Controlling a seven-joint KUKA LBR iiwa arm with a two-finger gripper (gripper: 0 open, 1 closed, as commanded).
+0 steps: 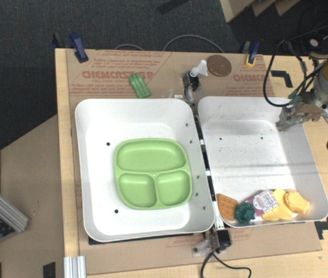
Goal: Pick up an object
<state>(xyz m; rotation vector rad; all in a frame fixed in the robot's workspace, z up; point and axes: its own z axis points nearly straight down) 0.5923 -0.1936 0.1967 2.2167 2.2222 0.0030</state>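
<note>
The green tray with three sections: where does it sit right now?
The green tray lies flat in the middle of the left bin, apart from the toy food piled in the right bin's near corner.

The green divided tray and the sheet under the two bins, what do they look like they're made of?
The green tray looks like moulded plastic: one even pale green colour, rounded compartment walls and a soft sheen rather than a hard gloss. The sheet under the bins looks like plain brown cardboard: matte, with faded red printed lettering and a cut edge. That is only from looks.
</note>
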